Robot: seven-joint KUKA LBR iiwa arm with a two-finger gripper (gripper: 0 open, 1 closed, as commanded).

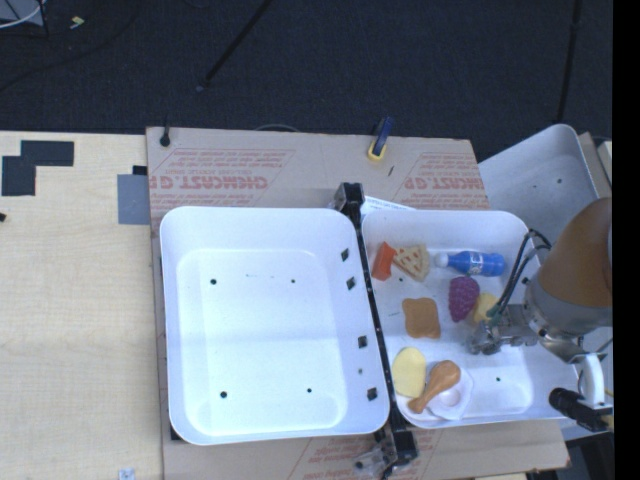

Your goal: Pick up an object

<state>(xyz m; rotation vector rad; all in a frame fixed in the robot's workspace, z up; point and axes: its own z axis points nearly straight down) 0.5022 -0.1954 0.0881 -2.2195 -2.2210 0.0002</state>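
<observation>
Gripper (487, 340) is sitting low in the right bin (510, 393), arm coming in from the right. Can't tell its state from this angle. Candidate objects: yellow piece (486, 306) just beyond it, purple grapes (462, 297) up-left, toast slice (421, 318) further left, drumstick (436, 384) down-left. Judgement: it's lining up on the yellow piece. Best to centre over it, avoid nudging the grapes, then descend straight.

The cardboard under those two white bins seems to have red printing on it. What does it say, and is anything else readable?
Cardboard sheet: red print, upside down and blurred; I cannot make out the words.
Blue bottle: any label is too small to read.
The toy foods and the white bins carry no readable text.
</observation>
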